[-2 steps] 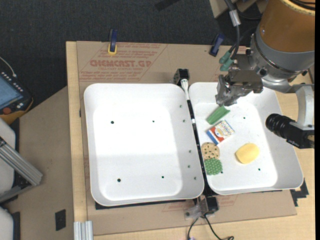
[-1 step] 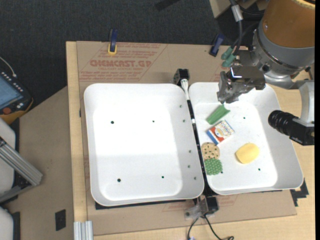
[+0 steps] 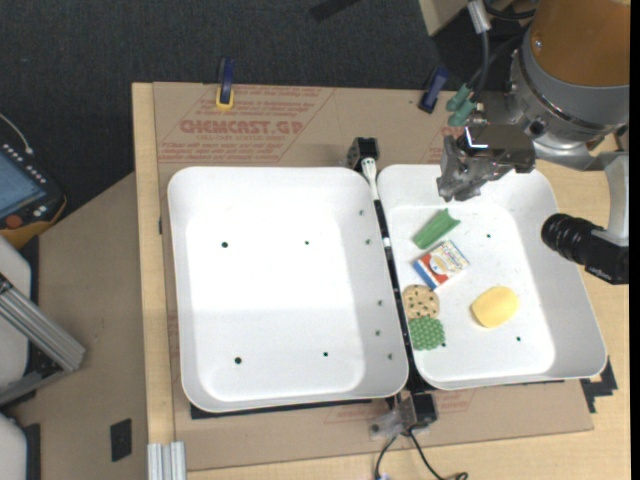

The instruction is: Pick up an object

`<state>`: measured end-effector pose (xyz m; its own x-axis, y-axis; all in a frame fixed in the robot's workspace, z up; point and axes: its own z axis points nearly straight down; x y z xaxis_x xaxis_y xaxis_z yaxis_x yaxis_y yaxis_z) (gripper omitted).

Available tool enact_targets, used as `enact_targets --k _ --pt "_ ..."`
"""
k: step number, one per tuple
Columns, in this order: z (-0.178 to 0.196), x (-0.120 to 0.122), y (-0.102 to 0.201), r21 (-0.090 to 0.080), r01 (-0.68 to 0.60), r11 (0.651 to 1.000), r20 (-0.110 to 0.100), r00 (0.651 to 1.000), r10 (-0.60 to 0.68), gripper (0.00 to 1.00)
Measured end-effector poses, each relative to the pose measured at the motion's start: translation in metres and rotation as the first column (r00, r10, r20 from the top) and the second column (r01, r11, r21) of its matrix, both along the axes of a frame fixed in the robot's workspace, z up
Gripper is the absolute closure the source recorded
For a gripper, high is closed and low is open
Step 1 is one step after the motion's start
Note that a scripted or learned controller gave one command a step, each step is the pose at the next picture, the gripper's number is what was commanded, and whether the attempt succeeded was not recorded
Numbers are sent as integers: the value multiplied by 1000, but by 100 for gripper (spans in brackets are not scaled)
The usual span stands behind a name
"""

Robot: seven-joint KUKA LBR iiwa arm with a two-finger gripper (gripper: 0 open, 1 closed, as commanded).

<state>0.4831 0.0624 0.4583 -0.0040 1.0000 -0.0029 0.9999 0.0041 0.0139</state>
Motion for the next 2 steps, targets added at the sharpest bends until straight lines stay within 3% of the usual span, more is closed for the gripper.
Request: enact_targets --k 1,2 --pt "10 1 0 0 -1 1000 2 1000 1 100" --pt "-36 -4 27 2 2 1000 -19 1000 -2 100"
